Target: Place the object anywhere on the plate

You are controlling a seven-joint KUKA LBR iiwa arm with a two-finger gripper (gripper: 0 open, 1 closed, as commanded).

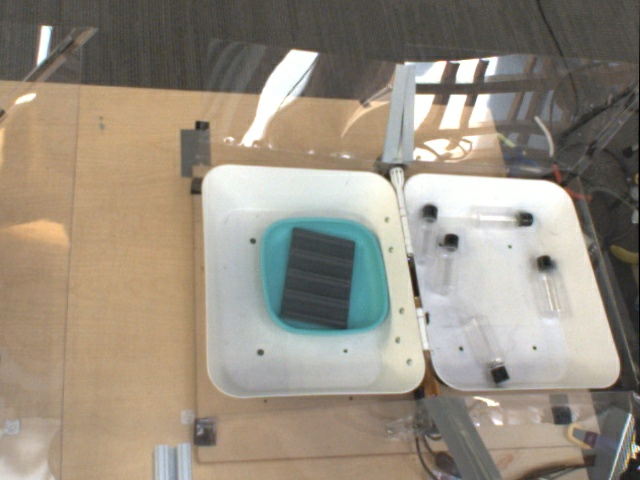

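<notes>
We see the dark ribbed block (318,278) lying flat within the teal plate (372,303) in the left bin (230,353), so we judge the risk now is a further grab dragging it off, or disturbing a capped vial (548,286) in the right bin (590,358).

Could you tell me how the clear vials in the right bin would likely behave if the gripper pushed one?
Each clear vial looks cylindrical and lies on its side, so it would probably roll. The see-through body suggests glass or hard plastic: likely stiff, smooth, perhaps slippery. The flat right bin floor offers little to stop it before the rim.
</notes>
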